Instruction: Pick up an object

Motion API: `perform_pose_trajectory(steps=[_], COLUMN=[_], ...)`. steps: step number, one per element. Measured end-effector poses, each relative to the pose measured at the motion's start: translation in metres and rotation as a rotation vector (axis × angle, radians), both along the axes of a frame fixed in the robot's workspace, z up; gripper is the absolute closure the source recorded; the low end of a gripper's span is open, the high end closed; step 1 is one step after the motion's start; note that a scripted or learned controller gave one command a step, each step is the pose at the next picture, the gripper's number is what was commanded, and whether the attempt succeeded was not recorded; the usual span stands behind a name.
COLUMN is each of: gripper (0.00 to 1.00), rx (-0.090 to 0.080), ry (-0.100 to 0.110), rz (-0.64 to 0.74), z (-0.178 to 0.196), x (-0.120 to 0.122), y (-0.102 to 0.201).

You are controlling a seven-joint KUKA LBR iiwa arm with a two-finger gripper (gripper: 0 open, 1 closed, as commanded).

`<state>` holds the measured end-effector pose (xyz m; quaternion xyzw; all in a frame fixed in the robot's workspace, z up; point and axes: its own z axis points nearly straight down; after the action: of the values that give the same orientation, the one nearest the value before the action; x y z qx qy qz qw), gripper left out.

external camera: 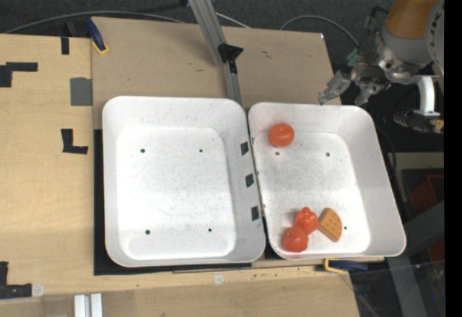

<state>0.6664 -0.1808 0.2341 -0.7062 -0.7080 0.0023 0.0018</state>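
Gripper (349, 89) hovers past right bin's (375, 157) far rim, grip state unclear, likely staging for a descent; candidate orange ball (281, 135) sits inside that bin near the far-left corner.

Two bins side by side: ball (281, 135) at the back of the right bin (386, 185) (three more pieces (310, 226) clustered at its front), left bin (115, 164) alongside.

Even, diffuse overhead light; bench (180, 70) moderately bright. White bins (173, 110) near overexposed, speckle still visible. Shadows faint. Slight softness throughout; top-right corner dimmer.
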Motion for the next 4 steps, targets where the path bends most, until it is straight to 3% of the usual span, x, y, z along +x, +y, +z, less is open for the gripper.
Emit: perform_pose_trajectory(steps=[2, 3, 4], gripper=[0.0, 1.0, 1.0], rx=[0.0, -0.002, 0.0], ry=[0.0, -0.004, -0.01], rz=[0.0, 0.002, 0.0], z=[-0.107, -0.093, -0.041], x=[0.0, 0.002, -0.003], y=[-0.003, -0.003, 0.007])
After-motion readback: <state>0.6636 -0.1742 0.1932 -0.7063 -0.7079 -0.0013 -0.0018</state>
